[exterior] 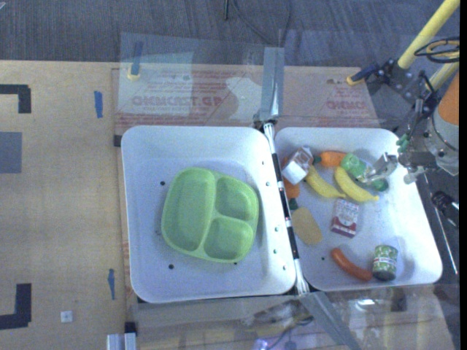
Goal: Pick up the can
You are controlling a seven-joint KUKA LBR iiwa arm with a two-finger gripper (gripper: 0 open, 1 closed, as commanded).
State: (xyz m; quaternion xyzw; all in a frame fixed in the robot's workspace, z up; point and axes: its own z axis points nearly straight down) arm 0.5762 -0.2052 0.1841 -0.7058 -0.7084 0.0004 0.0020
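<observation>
Can (384,261) stands well apart from the jaws (384,168), nearer the camera

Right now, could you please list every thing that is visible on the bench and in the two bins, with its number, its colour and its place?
bins: 2, white, side by side on the bench
plate: 1, green with compartments, in the left bin
can: 1, green label, near right corner of the right bin
bananas: 2, yellow, far middle of the right bin
sausage: 1, orange-red, just left of the can
packet: 1, red and white, middle of the right bin
oval piece: 1, tan, right bin near the divider
arm: 1, grey with orange band, at the right edge
claw: 1, metal, over the far right of the right bin, well away from the can
</observation>
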